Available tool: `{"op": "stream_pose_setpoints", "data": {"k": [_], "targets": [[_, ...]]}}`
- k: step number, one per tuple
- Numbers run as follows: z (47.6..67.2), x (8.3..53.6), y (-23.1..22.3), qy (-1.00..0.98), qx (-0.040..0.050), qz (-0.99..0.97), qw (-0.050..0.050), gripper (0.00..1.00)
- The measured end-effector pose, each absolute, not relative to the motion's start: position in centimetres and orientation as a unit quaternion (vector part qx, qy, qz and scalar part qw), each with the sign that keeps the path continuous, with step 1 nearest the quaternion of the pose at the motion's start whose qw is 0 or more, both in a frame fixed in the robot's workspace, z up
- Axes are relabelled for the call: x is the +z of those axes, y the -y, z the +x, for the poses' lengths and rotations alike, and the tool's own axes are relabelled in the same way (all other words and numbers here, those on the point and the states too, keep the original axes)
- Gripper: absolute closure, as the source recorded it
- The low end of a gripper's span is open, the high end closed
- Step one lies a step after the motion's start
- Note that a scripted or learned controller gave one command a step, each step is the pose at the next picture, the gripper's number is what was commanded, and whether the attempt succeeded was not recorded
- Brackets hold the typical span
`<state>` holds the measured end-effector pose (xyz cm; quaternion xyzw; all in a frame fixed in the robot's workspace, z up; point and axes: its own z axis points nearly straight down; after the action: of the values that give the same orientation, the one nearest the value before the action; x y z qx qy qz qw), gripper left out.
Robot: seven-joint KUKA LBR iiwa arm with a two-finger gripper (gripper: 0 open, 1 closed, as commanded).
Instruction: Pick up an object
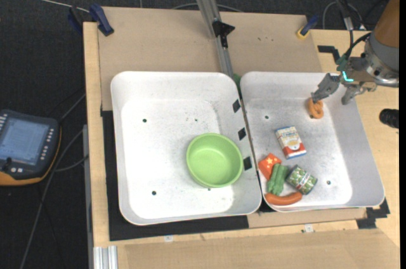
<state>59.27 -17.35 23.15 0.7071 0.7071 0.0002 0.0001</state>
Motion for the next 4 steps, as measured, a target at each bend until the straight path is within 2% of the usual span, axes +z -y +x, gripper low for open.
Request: {"op": "stream_pose_setpoints", "data": {"k": [1, 2, 3, 4], "targets": [[59.3, 23.1, 17.4, -0.707, 0.0002, 0.707, 0.0, 0.0], [58.4, 17.4, 17.0, -0.707, -0.0012, 0.707, -0.002, 0.0], [58.5, 11.1, 17.1, -0.707, -0.0013, 0.707, -0.002, 0.0], [58.6, 9.7, 17.1, -0.707, 0.0006, 0.707, 0.001, 0.0]]}}
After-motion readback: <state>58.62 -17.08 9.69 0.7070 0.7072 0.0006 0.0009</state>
